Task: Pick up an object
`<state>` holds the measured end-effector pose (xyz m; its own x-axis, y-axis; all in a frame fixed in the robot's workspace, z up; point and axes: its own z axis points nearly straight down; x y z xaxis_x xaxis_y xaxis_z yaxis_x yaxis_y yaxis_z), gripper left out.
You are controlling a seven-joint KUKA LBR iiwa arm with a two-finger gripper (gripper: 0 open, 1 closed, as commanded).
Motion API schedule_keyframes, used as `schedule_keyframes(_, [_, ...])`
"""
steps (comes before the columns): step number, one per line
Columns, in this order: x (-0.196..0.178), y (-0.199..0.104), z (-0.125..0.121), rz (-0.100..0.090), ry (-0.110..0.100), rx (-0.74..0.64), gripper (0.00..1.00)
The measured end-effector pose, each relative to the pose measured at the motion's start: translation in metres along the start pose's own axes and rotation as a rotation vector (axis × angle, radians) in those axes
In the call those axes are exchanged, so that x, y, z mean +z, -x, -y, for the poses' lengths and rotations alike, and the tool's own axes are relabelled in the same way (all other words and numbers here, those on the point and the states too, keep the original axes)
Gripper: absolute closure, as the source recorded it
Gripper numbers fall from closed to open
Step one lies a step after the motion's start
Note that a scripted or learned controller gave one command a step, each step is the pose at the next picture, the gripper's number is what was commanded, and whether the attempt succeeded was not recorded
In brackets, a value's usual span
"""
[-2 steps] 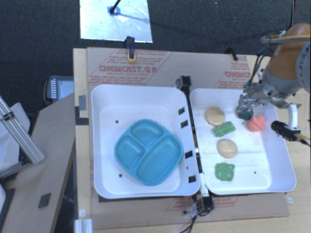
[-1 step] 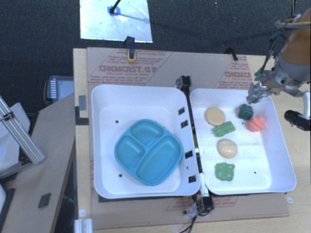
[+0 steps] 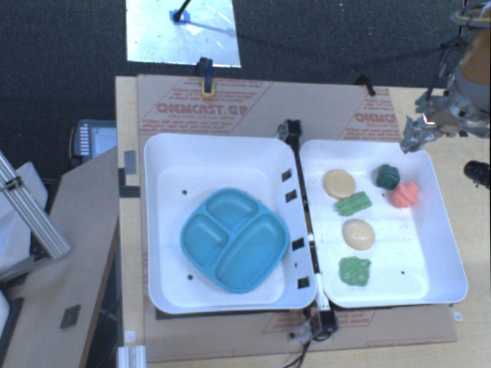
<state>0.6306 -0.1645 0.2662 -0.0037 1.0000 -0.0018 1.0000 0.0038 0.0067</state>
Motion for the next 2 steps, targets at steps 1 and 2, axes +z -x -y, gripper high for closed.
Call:
schedule_keyframes(1, [-0.001, -0.045, 0.006, -0.001, -0.005, -0.002, 1.00])
schedule_keyframes(2, [-0.001, -0.101, -0.002, -0.003, -0.004, -0.005, 1.00])
